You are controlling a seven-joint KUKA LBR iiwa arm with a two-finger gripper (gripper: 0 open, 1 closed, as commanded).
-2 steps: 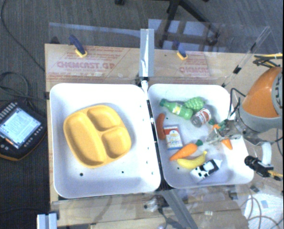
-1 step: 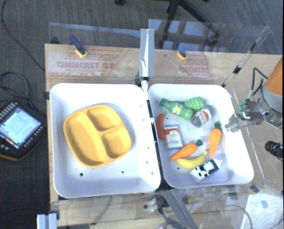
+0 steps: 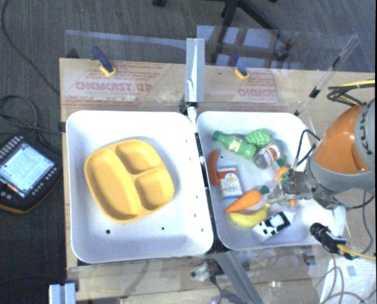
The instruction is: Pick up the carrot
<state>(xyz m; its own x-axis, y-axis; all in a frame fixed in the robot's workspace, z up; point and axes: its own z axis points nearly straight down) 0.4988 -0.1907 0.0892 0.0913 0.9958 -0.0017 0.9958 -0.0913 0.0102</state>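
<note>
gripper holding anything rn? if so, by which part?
Cannot tell. The gripper sits just right of the carrot, near its leafy end, but no grasp is visible.

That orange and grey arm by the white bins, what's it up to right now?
It is a robot arm trying to pick up the toy carrot. The carrot lies in the right bin among other toy food: a banana just below it, a green bottle and a small carton. The gripper sits low in that bin just right of the carrot, which rests on the bin floor, not lifted. The left bin holds a yellow divided tray.
</note>
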